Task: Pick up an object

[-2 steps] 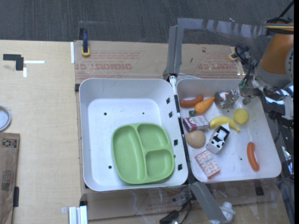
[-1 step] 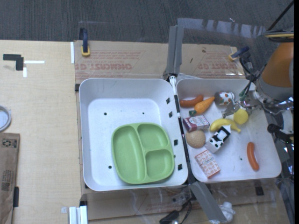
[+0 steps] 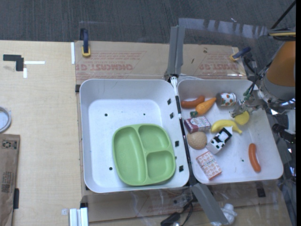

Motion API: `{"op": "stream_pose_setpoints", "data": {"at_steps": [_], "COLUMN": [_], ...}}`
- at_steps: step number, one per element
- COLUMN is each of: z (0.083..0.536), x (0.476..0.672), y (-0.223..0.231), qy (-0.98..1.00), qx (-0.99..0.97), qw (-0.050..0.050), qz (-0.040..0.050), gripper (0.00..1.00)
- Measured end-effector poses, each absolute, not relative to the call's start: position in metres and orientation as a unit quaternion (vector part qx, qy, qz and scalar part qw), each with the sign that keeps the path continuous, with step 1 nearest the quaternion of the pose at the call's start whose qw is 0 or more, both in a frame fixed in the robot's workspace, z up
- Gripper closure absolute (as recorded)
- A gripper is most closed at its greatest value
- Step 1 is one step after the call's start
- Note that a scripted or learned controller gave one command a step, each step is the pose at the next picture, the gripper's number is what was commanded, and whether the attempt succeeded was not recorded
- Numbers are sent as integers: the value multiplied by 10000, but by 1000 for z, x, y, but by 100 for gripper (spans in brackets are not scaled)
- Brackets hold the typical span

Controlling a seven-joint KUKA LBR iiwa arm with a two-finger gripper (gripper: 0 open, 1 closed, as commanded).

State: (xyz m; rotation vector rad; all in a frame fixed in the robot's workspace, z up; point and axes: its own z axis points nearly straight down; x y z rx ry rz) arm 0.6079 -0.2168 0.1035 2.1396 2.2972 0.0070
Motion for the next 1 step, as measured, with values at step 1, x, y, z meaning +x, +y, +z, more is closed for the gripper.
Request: {"op": "stream_pose_setpoints", "data": {"at_steps": [1], "z": [191], "x": [626], "y": [-185], "qy": [7254], "qx": [6883], "qw": [10], "qz": [0], "gripper": [100]}}
